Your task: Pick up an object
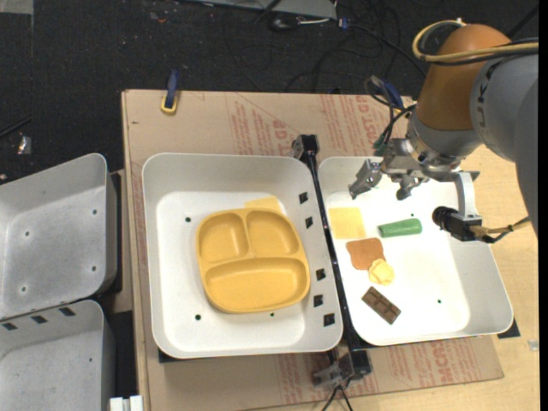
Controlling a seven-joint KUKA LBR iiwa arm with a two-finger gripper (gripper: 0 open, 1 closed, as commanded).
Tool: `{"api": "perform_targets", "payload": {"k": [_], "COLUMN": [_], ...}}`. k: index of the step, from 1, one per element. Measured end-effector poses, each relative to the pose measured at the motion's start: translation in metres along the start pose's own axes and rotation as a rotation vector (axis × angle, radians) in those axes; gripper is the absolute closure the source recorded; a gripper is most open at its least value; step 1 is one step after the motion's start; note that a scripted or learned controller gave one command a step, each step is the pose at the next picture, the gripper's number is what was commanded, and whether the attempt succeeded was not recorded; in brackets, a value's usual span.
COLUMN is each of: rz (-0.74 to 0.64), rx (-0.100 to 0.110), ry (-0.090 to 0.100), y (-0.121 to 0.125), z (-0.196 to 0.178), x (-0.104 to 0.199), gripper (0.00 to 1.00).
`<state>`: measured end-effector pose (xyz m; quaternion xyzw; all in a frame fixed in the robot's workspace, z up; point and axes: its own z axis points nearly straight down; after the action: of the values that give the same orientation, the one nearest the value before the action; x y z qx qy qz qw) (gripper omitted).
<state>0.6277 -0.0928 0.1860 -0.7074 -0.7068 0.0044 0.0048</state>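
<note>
The camera view looks down on a counter (214, 110) topped with brown cardboard, carrying two shallow white bins side by side.

The left bin (163, 229) holds a yellow divided tray (253, 259) with three compartments, lying slightly turned. A pale yellow flat piece (267, 204) pokes out from under the tray's far edge.

The right bin (462, 289) holds five small things, all in its left half. A pale yellow slice (347, 223) lies flat near the bin's left wall. Just right of it is a green bar (400, 227), lying roughly sideways. Below the slice sits an orange-brown slice (365, 252), and a small yellow lump (381, 272) touches its lower right edge. Nearer the front wall lies a dark brown block (381, 305), set at a slant and apart from the lump.

The arm (479, 75) comes in from the right, with its orange band over the far right corner of the right bin. The gripper (385, 182) hangs over the far part of that bin, its two fingers spread apart with nothing between them. One finger (364, 178) points toward the bin's left wall, the other (405, 187) stands nearer the middle.

The green bar lies just in front of the gripper, below the right-hand finger, and is apart from it. The pale yellow slice lies in front of the left-hand finger, also untouched. The remaining three things are farther off toward the front wall.

A black clamp (307, 146) sits at the far end of the seam between the bins.
</note>
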Motion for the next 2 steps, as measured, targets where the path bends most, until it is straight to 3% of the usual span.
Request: {"api": "perform_targets", "payload": {"k": [1, 2], "rz": [-0.002, 0.0], "rx": [-0.013, -0.009], "ry": [-0.001, -0.001], "y": [0.003, -0.001], "z": [-0.007, 0.037], "x": [0.0, -0.002], "gripper": [0.0, 0.0]}}
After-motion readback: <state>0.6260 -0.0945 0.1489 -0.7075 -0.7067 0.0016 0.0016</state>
